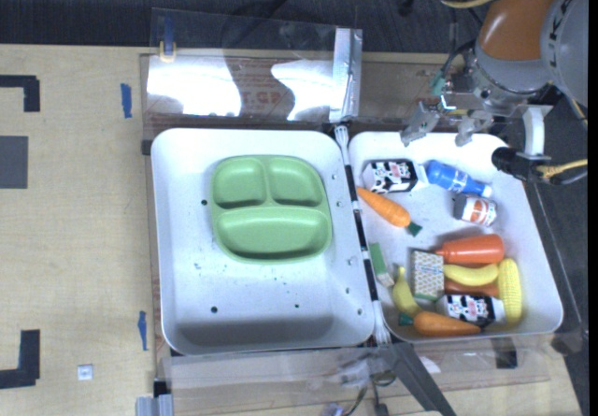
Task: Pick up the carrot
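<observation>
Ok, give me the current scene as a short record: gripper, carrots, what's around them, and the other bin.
gripper: open, above the far edge of the right bin, holding nothing
carrot: lying free at the right bin's left side, tilted, just below the small milk carton
second carrot: at the near edge, beside a banana
other items: blue bottle, small can, corn cob
left bin: holds a green divided plate

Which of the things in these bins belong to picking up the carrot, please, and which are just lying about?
For the job:
carrot
gripper

Lying about:
green tray
blue bottle
corn cob
banana
</observation>
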Robot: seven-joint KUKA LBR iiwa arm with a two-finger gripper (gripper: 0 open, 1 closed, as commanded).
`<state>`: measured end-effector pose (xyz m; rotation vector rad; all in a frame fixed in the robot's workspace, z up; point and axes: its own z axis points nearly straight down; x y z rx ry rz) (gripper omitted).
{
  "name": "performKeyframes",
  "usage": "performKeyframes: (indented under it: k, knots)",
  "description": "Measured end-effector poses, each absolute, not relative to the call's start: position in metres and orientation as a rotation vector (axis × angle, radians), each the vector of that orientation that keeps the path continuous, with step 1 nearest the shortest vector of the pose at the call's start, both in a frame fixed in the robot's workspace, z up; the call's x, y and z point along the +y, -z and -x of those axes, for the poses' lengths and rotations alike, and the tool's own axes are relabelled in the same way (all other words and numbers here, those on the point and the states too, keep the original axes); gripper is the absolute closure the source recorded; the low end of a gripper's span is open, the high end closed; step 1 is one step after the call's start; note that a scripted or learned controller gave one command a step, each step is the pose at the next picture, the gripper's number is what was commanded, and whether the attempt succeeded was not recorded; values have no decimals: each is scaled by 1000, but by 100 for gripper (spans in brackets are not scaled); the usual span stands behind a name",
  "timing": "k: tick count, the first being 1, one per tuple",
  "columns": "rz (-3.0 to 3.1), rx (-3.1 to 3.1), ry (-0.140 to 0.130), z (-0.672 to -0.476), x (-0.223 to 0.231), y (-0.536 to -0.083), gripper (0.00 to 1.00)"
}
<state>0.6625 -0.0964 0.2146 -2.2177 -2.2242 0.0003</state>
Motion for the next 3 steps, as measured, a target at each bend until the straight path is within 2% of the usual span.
performKeyframes:
  k: [1, 2, 3]
  knots:
    - [2166, -2276, 0, -596, -23, -184, 0]
    - [2219, -2221, -1, -552, -64, -184, 0]
    - [2168, -2280, 6, -572, -98, -87, 0]
